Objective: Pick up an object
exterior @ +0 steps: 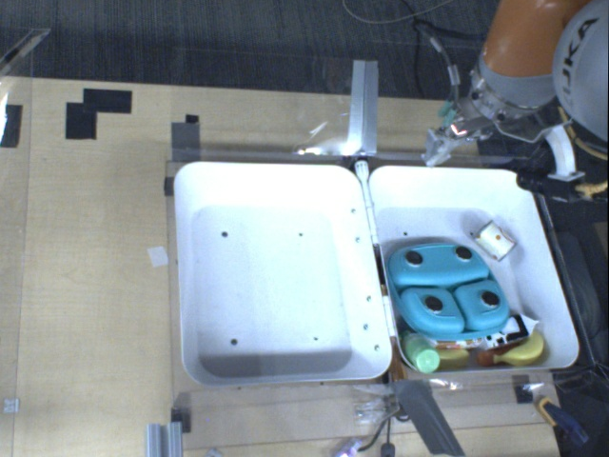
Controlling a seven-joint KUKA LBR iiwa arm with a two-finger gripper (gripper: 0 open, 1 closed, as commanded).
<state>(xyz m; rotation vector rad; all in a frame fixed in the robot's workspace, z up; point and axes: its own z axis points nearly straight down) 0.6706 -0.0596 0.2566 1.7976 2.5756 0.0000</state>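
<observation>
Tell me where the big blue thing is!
In the camera view, the big blue thing lies in the right bin, toward its near end, just below a small white block and above a yellow toy.

- A blue three-lobed plastic piece [445, 288] with dark holes lies flat in the middle of the right bin [447, 203].
- A small white block [495, 241] rests tilted just above it.
- A green-capped item [422, 355] and a yellow piece [525, 350] lie along the near wall.
</observation>
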